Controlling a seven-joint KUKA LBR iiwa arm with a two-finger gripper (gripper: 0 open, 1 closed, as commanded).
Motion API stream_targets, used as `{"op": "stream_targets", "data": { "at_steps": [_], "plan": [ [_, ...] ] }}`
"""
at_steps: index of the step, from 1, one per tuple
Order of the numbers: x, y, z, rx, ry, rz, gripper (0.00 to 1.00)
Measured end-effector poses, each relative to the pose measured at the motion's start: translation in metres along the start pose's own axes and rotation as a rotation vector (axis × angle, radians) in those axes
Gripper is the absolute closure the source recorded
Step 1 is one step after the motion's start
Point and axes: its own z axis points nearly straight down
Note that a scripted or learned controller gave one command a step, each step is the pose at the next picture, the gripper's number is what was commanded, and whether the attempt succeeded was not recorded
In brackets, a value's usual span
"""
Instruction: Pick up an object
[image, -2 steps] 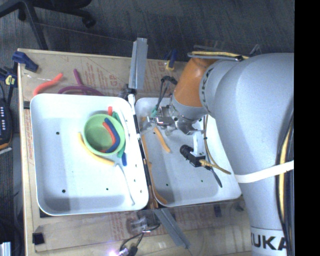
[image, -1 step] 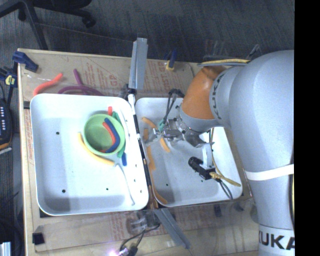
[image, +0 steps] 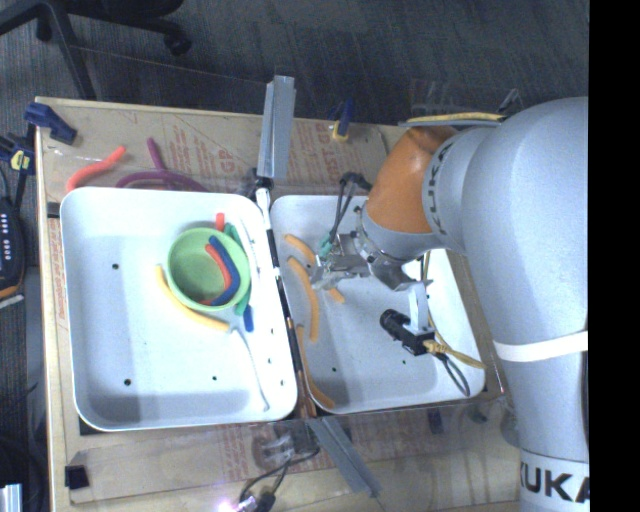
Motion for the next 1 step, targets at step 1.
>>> {"op": "stream_targets", "data": {
  "at_steps": [1],
  "plan": [
    [0.0000,0.0000,0.0000,0.000,0.000,-0.001,0.00]
  ]
}}
